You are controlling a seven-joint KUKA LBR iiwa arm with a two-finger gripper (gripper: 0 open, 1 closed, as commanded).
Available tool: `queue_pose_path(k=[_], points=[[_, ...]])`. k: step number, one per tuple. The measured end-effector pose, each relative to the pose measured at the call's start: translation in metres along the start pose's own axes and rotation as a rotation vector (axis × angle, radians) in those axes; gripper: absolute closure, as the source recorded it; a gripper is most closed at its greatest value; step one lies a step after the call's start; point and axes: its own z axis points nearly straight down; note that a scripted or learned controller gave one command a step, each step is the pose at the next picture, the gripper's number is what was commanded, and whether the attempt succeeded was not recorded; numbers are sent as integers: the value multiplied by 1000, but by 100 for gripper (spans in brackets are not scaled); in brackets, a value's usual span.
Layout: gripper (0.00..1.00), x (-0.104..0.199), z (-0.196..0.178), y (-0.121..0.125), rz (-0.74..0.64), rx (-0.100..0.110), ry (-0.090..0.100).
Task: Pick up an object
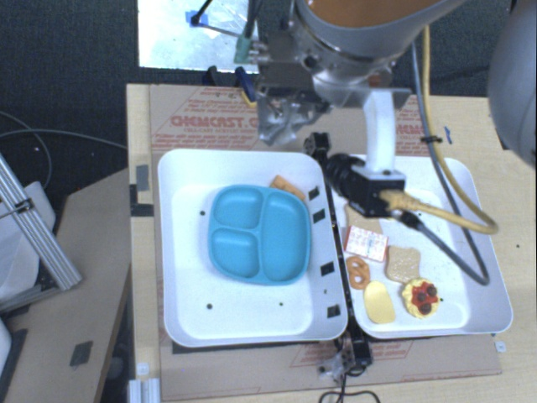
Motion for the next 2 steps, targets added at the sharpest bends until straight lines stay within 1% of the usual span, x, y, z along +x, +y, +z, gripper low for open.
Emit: queue_pose_path(k=[1, 2], points=[[100, -48, 104, 67, 10, 23, -13], [100, -69, 248, 5, 6, 32, -14]])
